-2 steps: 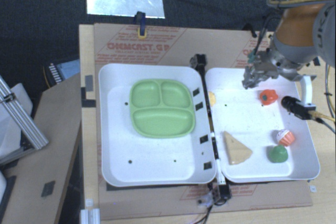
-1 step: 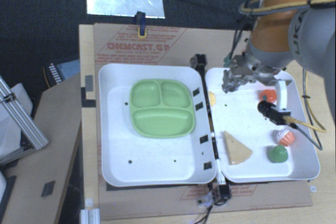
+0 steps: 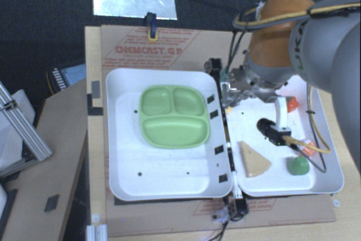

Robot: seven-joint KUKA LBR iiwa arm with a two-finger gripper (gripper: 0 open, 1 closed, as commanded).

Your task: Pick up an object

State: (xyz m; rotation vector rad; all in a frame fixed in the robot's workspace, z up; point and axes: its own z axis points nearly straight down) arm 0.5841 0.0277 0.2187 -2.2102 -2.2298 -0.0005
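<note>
Bench (image 3: 93,121): one, tan, carrying one cardboard sheet (image 3: 152,48) with red print under the bins.
Arm (image 3: 327,48): one, grey with an orange band, coming in from 3 o'clock and covering the 1 o'clock corner of the right bin.
Bins: two, white and shallow, side by side; left bin (image 3: 121,178) toward 9 o'clock, right bin (image 3: 330,178) toward 3 o'clock, their inner rims touching.
Plate (image 3: 174,117): one, green, with three compartments, lying flat just above the middle of the left bin.
Gripper (image 3: 228,90): one, low at the 10 o'clock corner of the right bin, right by the shared rim; whether it is spread or closed cannot be told from this angle, and nothing can be seen held in it.
Wedge (image 3: 254,161): one, tan and triangular, flat on the right bin's floor at 7 o'clock, well apart from the gripper.
Ball (image 3: 298,165): one, green, at 5 o'clock in the right bin, near the wedge but not touching it.
Orange piece (image 3: 291,103): one, small, at 12 o'clock in the right bin, partly hidden by the arm.
</note>
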